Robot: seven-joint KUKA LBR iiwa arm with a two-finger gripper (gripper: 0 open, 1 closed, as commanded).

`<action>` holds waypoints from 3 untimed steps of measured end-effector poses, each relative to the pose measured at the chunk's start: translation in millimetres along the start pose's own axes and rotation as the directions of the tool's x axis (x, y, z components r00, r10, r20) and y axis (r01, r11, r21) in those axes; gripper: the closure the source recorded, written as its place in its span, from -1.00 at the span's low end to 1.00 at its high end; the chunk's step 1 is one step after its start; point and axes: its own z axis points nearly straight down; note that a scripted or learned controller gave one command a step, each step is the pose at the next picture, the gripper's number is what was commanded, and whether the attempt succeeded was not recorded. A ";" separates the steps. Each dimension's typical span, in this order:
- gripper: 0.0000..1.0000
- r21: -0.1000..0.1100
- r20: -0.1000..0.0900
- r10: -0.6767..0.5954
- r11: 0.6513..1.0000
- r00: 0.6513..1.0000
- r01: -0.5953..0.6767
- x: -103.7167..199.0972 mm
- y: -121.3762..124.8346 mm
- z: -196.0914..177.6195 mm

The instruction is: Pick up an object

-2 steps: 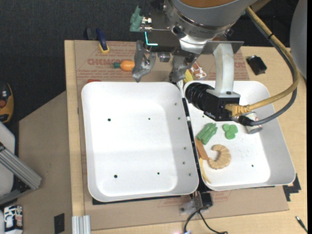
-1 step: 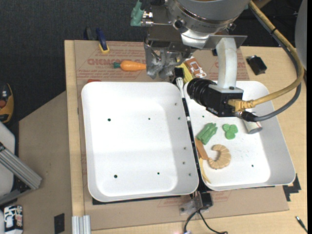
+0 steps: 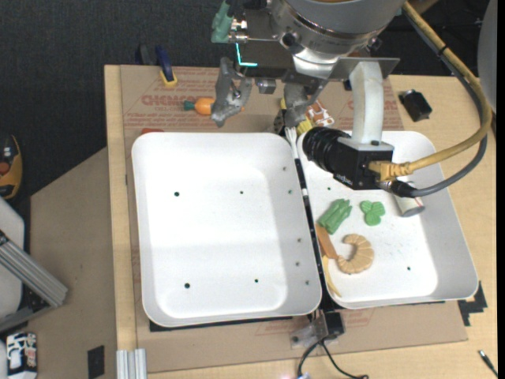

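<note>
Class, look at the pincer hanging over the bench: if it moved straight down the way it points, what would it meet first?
Probably the far rim of the left bin or the cardboard just behind it; the pincer hangs near that edge, but depth is unclear from this slanted view.

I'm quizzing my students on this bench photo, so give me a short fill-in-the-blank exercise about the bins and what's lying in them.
1. The tan croissant-shaped toy lies in the ____ bin.
2. The long toy just above it is coloured ____.
3. The small orange object sits on the bench, ____ both bins.
4. The claw hangs beyond the far edge of the ____ bin.

Missing words: right; green; outside; left
</note>
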 end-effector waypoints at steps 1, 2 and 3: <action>1.00 -0.004 -0.001 -0.001 1.000 1.000 0.001 0.8 0.3 -11.0; -1.00 -0.003 -0.001 -0.001 1.000 1.000 0.001 0.8 0.3 -10.4; 1.00 -0.007 -0.003 -0.003 1.000 1.000 0.003 1.6 0.7 -21.3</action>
